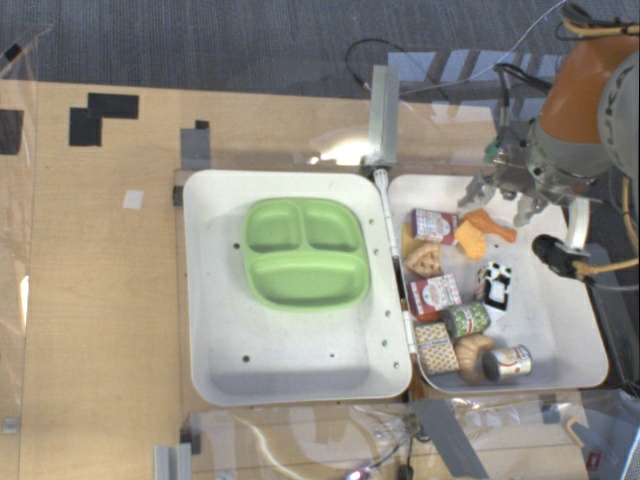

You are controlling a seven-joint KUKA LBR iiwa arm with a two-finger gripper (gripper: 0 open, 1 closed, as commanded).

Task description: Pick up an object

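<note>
Two shallow white bins sit side by side. The left bin (210,358) holds one green divided plate (305,251). The right bin (560,308) holds nine small items: two maroon cartons (432,224) (434,295), an orange wedge (469,235), a carrot (493,225), a pastry-like piece (424,259), a black-and-white cow figure (494,283), a green can (467,320), a checkered box (436,346) and a tipped-over can (505,362). The gripper (505,201) hangs over the bin's far edge, just above the carrot, fingers spread apart with nothing between them.

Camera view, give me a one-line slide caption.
KUKA gripper hovers open above an orange piece in the cluttered right bin; green divided plate sits in the left bin.
</note>
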